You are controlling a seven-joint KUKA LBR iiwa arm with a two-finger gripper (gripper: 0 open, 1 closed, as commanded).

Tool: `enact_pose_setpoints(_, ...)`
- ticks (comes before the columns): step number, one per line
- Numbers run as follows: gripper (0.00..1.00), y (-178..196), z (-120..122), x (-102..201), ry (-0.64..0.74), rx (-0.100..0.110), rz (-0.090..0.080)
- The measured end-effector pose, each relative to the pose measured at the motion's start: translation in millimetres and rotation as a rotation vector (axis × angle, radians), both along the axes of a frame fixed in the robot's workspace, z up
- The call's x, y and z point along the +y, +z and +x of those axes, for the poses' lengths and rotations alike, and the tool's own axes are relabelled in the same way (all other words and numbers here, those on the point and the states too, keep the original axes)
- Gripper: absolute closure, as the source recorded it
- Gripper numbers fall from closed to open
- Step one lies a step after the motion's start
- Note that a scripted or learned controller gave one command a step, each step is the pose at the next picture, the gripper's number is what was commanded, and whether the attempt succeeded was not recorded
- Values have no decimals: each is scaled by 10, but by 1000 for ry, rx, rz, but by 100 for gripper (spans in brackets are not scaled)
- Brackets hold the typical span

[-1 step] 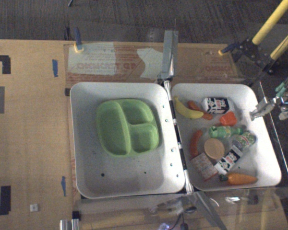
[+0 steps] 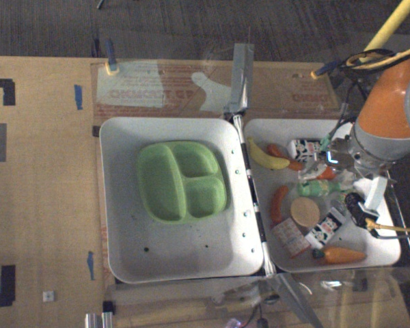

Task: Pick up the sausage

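Gripper (image 2: pixel 338 157) sits over the upper middle of the right bin (image 2: pixel 393 250), under the orange-banded wrist; the arm's bulk hides the tips, so can't tell whether it's spread or closed; nothing visibly held.

Sausage (image 2: pixel 279 203) lies reddish and near upright by the right bin's left wall, below the banana (image 2: pixel 266 156) and just beside the tan disc (image 2: pixel 305 212); apart from the gripper, w/ clutter between.

Risks, as judged: gripper is nearer the small milk carton (image 2: pixel 303 148), the red bits by it and the green item (image 2: pixel 319 186) than the target, so a descent from here likely grabs the wrong thing; sausage is round and slim, so an off-centre pinch could roll it out; bin wall close on its left leaves little room for one finger, poss. a scrape or a jam; tan disc and the pink wafer (image 2: pixel 288 236) crowd its lower end, so a sloppy approach may shove them or lift two items; left bin (image 2: pixel 116 203) holds the green divided plate (image 2: pixel 183 182), not involved.
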State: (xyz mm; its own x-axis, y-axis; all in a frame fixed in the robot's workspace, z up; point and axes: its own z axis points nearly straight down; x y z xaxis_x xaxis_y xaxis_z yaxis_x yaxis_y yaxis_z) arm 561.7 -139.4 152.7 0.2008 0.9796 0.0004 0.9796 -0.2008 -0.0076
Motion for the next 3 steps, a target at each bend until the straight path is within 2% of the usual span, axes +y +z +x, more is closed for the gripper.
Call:
enact_pose_setpoints(1, 0, -489, 268, 268, -76, -3, -2)
enact_pose_setpoints(2, 0, -669, 806, 440, -149, -3, -3)
enact_pose_setpoints(3, 100, -591, 804, 450, -144, 2, -4)
